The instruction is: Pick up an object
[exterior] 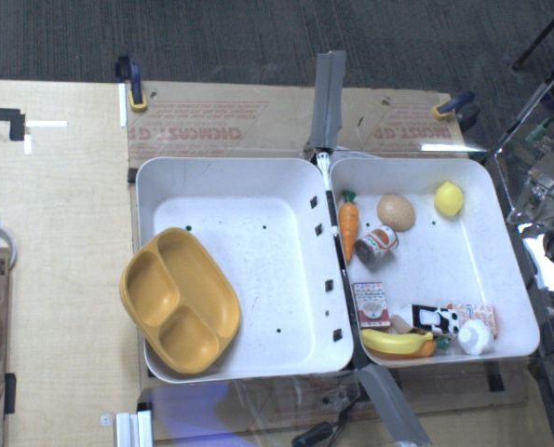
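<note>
Counter [53,250] carried two white bins: yellow tray [179,301] propped on left rim, food toys crowded right bin [500,250] for picking; fingers' state impossible to tell.

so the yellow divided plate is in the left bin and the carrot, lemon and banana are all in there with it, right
Not quite. The yellow divided plate is in the left bin, but the carrot, lemon and banana lie in the right bin, as the camera view shows.
</note>
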`<action>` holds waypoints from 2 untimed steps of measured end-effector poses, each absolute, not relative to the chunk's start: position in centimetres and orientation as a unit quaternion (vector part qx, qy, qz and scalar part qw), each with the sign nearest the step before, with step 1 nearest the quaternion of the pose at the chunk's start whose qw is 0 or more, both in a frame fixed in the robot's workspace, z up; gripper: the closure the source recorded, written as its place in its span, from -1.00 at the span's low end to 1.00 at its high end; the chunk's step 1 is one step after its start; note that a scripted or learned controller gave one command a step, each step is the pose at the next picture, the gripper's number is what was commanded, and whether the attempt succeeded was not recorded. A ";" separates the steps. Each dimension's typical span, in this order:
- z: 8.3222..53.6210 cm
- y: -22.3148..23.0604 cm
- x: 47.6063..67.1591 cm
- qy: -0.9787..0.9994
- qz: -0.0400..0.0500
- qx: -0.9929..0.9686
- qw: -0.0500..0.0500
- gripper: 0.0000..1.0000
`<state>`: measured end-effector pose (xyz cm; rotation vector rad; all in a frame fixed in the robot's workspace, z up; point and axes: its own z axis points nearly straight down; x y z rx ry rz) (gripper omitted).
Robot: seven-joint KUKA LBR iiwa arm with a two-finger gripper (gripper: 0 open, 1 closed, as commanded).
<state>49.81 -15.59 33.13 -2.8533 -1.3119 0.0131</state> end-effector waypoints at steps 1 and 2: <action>25.9 -8.9 47.8 -0.356 0.005 -0.935 0.001 1.00; 28.8 -15.4 47.8 -0.276 0.004 -0.961 0.000 1.00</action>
